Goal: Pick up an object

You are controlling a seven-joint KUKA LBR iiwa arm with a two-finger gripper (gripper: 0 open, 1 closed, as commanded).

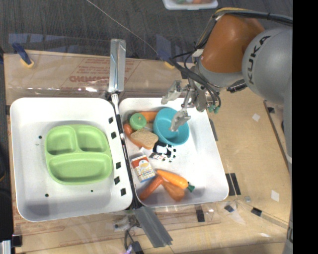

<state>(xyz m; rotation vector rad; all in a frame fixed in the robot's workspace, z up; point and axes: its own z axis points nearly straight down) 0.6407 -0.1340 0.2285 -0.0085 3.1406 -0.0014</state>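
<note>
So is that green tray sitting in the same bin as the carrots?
No, the green tray lies in the left bin, while the carrots lie in the right bin.

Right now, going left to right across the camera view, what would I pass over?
Green divided plate → small carton → blue bowl → hand → orange band on the arm.

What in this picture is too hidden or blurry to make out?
- Gripper: in the camera view, blur and the wrist cables hide its state.
- Round blue plastic bowl: the gripper covers part of it, so its contents are unclear.
- Small black-and-white toy: too small to identify.
- Flat white tray: cut off by the top edge.
</note>
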